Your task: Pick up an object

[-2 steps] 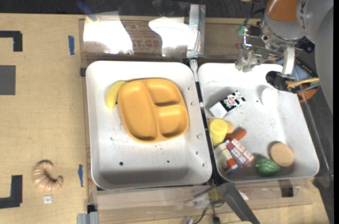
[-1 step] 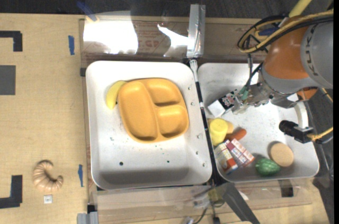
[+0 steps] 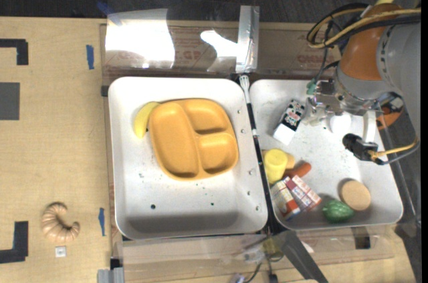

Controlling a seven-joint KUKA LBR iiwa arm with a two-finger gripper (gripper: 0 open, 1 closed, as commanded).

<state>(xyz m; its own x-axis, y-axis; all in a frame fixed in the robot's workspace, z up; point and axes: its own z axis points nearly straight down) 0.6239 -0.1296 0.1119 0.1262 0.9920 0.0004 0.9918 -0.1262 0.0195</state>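
Glossy plastic tray, matt wooden bench

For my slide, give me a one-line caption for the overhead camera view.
KUKA arm's gripper poised over the right bin of small objects, beside the left bin holding an orange divided tray.

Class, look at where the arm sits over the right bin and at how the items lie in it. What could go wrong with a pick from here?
1. The gripper hovers by the small black-and-white box near the right bin's back wall; it may nudge the box away instead of gripping it.
2. The yellow cup, red-striped packet and green toy are crowded together, so a grasp there could catch two items or slip.
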